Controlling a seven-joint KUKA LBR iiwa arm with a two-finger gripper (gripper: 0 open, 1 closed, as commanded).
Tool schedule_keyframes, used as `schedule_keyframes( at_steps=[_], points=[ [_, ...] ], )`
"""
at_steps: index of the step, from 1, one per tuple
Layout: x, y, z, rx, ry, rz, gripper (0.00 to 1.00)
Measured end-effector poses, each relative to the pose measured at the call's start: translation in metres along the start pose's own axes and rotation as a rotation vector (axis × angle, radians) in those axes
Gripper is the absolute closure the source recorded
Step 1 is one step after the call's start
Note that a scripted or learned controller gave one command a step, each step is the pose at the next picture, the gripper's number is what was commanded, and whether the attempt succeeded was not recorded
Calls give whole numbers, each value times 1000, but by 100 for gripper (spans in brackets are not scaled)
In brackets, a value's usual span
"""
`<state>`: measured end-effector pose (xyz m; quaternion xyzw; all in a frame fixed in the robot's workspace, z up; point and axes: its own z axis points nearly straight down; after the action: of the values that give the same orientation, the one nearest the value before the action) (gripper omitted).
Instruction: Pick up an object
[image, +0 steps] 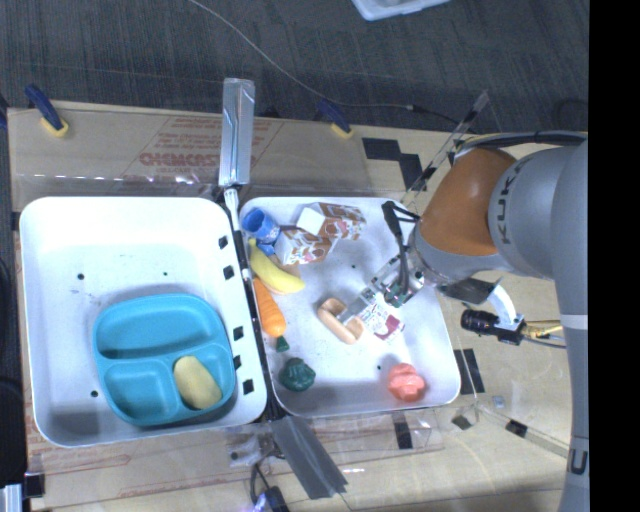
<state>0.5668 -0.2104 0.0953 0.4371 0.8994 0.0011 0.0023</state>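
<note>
White plastic makes up the two shallow bins, set side by side so the arm (520, 215), which reaches in from the right, can work over either one. The left bin (60, 260) holds a blue divided tray (130, 345) with a yellowish potato-like lump (198, 382) sitting in its near right compartment. The right bin (440, 370) is where the loose things lie scattered, most of them along its left and far sides: a brown and white carton (340, 222) and a smaller carton (298, 246) at the far side, a small blue cup (259, 227) by the far left corner, a banana (273, 271) and a carrot (270, 310) against the left wall, a dark green lump (297, 375) near the front, and a pink piece (405, 382) in the near right corner. The gripper (385, 298) is low in the middle of this bin, just right of a tan, rounded block (338, 320) and right over a small white packet with a dark red patch (383, 322), which is probably the target. Whether its fingers are spread or closed I cannot tell, nor whether anything is caught. The packet looks flat, thin and light, so getting a grip on it may be tricky.
</note>
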Motion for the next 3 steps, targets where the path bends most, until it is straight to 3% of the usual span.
schedule_keyframes(
  at_steps=[1,2,3],
  points=[
    [2,1,-9,2,10,-4,100],
    [-22,27,-53,5,3,38,100],
    [39,33,-62,12,9,525,100]
  ],
)
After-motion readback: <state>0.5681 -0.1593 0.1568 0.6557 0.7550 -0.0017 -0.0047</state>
